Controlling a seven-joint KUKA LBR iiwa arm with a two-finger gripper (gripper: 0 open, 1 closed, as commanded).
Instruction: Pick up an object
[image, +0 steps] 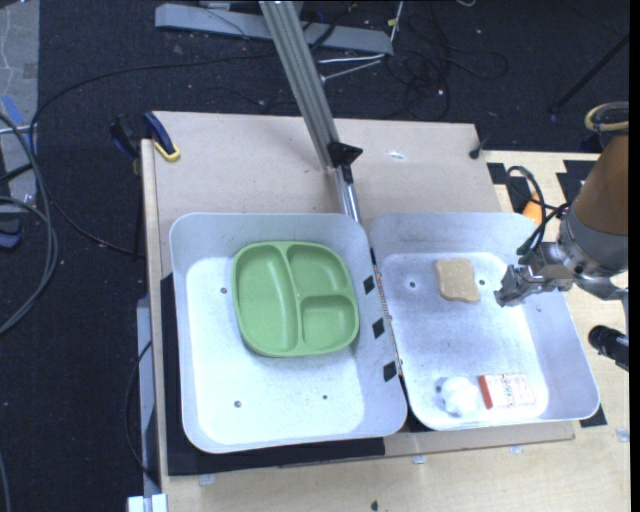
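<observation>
A tan slice of bread lies in the upper part of the right bin. A white round object and a red-and-white carton lie near that bin's front edge. My gripper hangs over the right bin's right side, just right of the bread and apart from it, with nothing seen in it. The grey arm with its orange band comes in from the right.
A green divided plate sits in the left bin. A metal pole slants from the top down to the bins' joint. Black clips line the seam between the bins. Cables lie on the dark floor around the bench.
</observation>
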